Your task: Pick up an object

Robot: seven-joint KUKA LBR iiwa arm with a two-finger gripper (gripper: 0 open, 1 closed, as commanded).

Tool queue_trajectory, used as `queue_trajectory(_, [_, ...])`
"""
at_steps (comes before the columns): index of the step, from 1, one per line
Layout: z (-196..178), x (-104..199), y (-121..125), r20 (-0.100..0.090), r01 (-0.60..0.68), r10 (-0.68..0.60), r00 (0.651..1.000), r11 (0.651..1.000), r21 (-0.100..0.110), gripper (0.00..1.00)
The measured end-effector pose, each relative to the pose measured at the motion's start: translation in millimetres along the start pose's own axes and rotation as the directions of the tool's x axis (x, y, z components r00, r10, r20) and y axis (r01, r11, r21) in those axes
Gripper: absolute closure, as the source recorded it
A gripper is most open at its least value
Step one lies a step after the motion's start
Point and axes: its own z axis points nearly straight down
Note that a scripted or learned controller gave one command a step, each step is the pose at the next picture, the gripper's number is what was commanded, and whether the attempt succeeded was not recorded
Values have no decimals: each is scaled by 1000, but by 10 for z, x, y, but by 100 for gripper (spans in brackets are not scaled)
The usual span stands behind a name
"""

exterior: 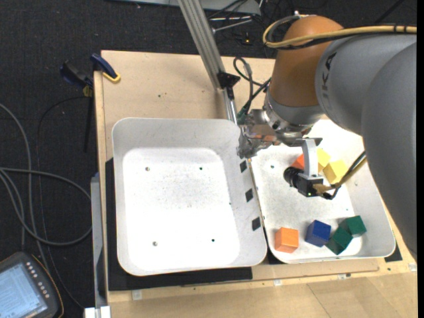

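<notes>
We look down at a slant on a pale wooden bench [172,85] standing on a dark floor.

The biggest thing we see is the grey arm [377,78]. It comes in from the right, with an orange band [301,58] above the wrist and a yellow cable looping over it. It hangs over the far part of the right bin.

Two shallow white bins sit side by side on the bench. The left bin [129,177] has a speckled floor. The right bin [371,240] holds all the loose blocks.

The gripper [255,136] is at the right bin's far left corner, close to the wall between the two bins. The wrist hides it from above, so we cannot tell whether the claw is open or closed, and we see nothing held in it.

A slim metal rail [202,32] slants from the top edge down to that same corner.

The blocks to be picked lie in two groups in the right bin. Along the near edge:
- an orange cube [287,238]
- a blue cube [318,232]
- two green blocks [349,232] touching each other, just right of the blue cube

Further back, under the arm, two yellow blocks [330,165] sit together, with a small orange piece [299,161] at their left, partly hidden.

A blue and yellow clamp [99,68] grips the bench's far left corner.
</notes>
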Motion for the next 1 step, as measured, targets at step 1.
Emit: queue_trajectory(1, [-143,555,47,-1,0,0,1000,1000,-2,100])
